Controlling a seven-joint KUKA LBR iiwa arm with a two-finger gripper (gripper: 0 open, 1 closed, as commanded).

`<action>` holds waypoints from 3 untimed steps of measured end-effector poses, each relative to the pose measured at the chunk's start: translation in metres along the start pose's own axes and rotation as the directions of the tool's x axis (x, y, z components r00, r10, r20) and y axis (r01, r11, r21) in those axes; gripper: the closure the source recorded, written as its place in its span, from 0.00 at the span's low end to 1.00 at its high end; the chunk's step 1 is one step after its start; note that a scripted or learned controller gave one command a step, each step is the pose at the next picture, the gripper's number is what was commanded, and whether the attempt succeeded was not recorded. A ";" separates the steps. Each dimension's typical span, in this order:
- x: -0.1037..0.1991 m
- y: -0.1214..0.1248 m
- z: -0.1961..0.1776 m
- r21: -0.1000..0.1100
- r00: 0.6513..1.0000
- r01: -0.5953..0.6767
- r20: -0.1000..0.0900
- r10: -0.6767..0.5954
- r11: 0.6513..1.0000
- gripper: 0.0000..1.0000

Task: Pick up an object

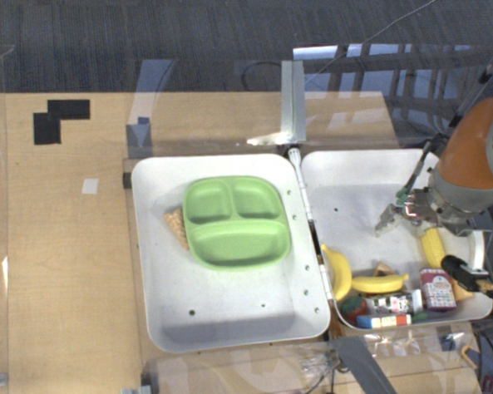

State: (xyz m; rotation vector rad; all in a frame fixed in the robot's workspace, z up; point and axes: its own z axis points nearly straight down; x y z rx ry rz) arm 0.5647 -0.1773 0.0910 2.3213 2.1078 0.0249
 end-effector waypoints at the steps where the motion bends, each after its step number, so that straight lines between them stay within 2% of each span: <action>1: -0.013 -0.045 -0.002 0.000 0.998 -0.055 -0.013 0.055 0.998 0.00; 2: 0.064 -0.007 0.000 -0.004 0.988 0.153 0.006 -0.153 0.988 0.00; 3: 0.073 0.100 0.005 0.008 0.976 0.216 0.006 -0.216 0.976 0.00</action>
